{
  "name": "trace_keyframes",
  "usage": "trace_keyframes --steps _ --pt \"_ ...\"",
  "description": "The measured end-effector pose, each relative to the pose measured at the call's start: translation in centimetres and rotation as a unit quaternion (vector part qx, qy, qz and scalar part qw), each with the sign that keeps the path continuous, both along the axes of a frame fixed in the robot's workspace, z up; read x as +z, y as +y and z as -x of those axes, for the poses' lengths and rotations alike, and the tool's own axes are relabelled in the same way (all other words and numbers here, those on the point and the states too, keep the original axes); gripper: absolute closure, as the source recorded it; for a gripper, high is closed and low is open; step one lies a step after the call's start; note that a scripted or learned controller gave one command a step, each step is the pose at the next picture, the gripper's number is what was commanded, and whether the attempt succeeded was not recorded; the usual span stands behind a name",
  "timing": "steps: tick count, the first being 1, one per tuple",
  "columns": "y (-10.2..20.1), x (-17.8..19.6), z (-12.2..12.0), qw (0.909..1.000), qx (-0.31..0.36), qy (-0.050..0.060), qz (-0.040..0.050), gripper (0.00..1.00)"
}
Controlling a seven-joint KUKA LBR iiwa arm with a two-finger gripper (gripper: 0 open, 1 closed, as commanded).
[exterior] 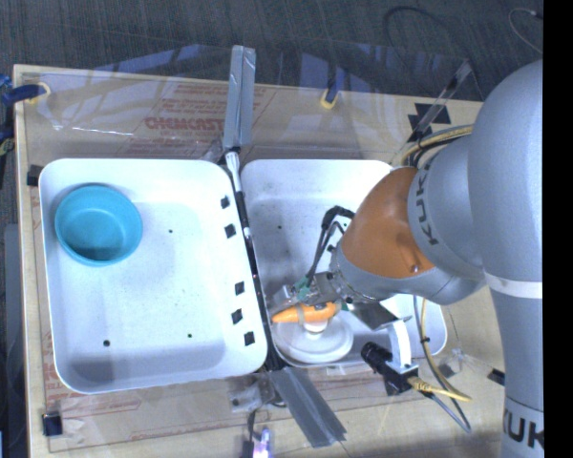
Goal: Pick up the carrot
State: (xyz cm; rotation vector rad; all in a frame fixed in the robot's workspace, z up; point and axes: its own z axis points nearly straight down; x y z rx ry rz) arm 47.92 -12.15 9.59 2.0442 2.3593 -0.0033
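Orange was the colour of the carrot (303,313), which was seen in the right bin (277,194), near its front edge. It was laid on its side across a small white plate (313,345), with its thin end pointed toward the wall between the two bins. The gripper (317,299) was lowered right over the carrot, touching it or just above it. How wide the jaws stood could not be told, since they were hidden by the wrist. Much of the right bin was covered by the grey arm (497,189) and its orange band (387,232). A blue bowl (97,223) was set in the back corner of the left bin (153,342), well apart from the carrot.
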Motion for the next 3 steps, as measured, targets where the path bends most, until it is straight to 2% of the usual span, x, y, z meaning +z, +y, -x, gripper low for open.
trace_keyframes --steps 1,2,3 --pt "0.2 1.0 -0.2 1.0000 0.004 0.000 -0.0020 1.00" --pt "4.0 11.6 -1.3 0.9793 -0.202 0.006 -0.0090 1.00" --pt "4.0 11.6 -1.3 0.9792 -0.202 0.006 -0.0091 0.00"
